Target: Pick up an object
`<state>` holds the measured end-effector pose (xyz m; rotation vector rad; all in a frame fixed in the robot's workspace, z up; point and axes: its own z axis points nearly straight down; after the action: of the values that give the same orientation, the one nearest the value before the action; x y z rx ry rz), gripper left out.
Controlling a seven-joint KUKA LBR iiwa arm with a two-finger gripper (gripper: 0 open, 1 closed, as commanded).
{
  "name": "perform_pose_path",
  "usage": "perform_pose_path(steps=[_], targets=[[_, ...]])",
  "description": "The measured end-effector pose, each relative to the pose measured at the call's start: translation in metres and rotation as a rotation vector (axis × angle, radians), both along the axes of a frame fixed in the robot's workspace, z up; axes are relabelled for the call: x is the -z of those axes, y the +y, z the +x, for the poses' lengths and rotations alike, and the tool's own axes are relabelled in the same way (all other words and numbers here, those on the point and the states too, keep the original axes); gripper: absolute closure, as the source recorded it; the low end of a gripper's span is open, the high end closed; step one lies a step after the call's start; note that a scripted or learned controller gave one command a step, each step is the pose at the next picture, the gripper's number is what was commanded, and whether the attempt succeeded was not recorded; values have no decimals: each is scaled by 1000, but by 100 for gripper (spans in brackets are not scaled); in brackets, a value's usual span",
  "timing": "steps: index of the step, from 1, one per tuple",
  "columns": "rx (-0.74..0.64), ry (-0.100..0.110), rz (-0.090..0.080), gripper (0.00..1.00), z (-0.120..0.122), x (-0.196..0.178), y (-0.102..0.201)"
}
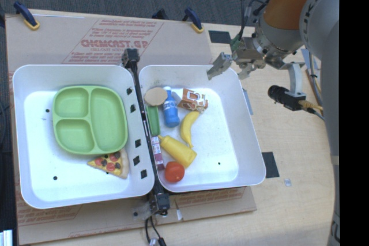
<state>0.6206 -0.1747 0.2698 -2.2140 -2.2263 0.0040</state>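
Your gripper (229, 64) sits at upper right of the frame, above the right bin's (245, 141) far rim, jaws apart and empty. The candidates cluster at centre frame: banana (188, 127), blue bottle (170, 113), tomato (174, 172). Expect a failed grasp: tight packing may let fingers strike neighbours.

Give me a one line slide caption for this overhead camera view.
Arm's gripper hovers over the right bin's far corner; banana, tomato wait inside, green plate in the left bin.

Glossy white plastic bins (242, 124) sit on matt brown cardboard (75, 37).
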Motion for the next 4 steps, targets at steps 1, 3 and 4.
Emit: perform_pose_path(steps=[1,3,4], targets=[[0,-18,-2,0,28,158,-17],[-4,-20,0,0,29,146,-15],[-1,-20,-1,0,17,163,22]])
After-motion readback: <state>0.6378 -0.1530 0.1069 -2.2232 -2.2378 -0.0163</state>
